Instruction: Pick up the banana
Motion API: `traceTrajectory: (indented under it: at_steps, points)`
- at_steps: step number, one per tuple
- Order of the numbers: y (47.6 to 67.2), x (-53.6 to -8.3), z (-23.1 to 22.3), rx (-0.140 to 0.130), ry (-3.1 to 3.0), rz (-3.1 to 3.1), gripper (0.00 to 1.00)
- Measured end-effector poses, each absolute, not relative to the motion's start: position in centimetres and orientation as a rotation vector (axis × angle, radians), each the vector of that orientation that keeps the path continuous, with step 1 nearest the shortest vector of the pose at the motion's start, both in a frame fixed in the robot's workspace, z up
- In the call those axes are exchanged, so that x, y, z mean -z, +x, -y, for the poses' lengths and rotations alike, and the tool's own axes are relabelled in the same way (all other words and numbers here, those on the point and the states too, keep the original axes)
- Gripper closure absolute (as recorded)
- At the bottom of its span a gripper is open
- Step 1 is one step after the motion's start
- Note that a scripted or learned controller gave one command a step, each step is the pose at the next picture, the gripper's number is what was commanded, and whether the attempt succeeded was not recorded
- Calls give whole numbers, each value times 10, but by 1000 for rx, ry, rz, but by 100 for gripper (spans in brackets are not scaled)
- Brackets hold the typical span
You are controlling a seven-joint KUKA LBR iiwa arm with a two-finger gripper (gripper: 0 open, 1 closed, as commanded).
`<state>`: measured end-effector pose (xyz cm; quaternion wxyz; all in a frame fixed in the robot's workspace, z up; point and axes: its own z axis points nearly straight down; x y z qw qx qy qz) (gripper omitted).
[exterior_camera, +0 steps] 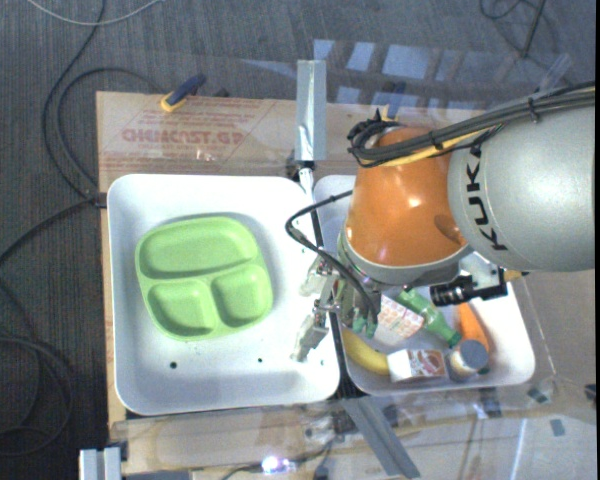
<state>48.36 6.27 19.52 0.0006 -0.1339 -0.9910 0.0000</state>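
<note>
Our arm's orange band [405,213] sits nearest the lens, hiding much of the right bin [525,358]. We see the tool [325,313] hanging over the divide between the bins; whether it is apart or together we cannot tell. The banana [365,353] lies just beside it, wedged under packets, so we risk catching clutter instead.

The grey arm [540,183] reaches in from the right, its orange band [405,208] directly above the wrist. Below the band hangs the gripper [325,313], pointing down and leftward; its fingers seem slightly parted, though cables blur them.
</note>
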Motion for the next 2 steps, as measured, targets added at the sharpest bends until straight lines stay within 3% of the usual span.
traceTrajectory:
  at_steps: [1,2]
  points:
    - [484,-183,71,-2,-574,3089,0]
    - [485,-228,174,-2,-582,3090,0]
